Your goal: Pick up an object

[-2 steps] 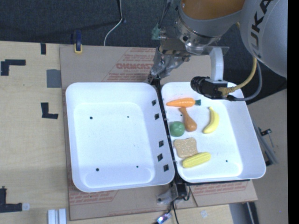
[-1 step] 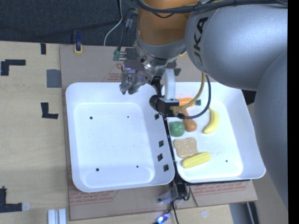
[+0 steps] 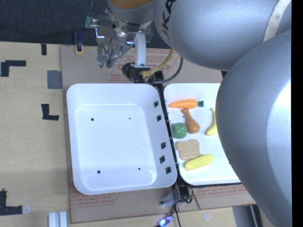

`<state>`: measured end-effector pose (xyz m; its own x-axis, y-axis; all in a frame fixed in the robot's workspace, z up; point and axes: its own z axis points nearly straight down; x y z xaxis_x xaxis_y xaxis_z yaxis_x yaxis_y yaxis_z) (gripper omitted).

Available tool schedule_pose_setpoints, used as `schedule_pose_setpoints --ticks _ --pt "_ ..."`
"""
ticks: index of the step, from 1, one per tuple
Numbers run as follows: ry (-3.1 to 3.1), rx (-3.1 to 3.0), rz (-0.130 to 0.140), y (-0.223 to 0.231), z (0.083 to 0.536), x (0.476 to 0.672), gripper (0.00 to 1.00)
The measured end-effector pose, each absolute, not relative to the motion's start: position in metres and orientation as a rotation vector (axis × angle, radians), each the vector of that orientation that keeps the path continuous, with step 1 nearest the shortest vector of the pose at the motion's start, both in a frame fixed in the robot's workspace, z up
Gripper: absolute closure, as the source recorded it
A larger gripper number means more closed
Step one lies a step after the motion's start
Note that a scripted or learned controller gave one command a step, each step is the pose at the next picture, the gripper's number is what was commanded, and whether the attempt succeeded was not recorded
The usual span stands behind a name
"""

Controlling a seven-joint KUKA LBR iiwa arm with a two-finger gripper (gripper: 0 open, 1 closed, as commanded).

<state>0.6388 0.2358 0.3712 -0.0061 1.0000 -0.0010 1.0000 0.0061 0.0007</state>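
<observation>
Fingers on the gripper point(image 3: 108, 58) hang beyond the far rim of the left bin point(image 3: 75, 141), and you cannot tell whether they stand wide or narrow; nothing sits between them. Your targets lie well apart from it, in the right bin point(image 3: 208, 178). Go for the carrot point(image 3: 183, 104): it lies near the far end, long axis running left to right, green tip pointing right. Swing over, set your jaws across that axis, and drop straight down. Mind the ball point(image 3: 179, 130) and the bread point(image 3: 188, 148) close by.
</observation>
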Motion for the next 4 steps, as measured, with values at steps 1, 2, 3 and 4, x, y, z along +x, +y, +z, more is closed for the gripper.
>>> schedule_pose_setpoints --ticks 1,2,3,4 --pt "2.226 2.220 -0.009 0.233 0.370 0.637 0.00" --pt "2.229 2.219 -0.018 0.234 0.377 0.637 1.00" --pt "2.229 2.218 -0.019 0.234 0.377 0.637 0.00" --pt "2.222 2.213 0.016 0.234 0.523 0.628 0.00"
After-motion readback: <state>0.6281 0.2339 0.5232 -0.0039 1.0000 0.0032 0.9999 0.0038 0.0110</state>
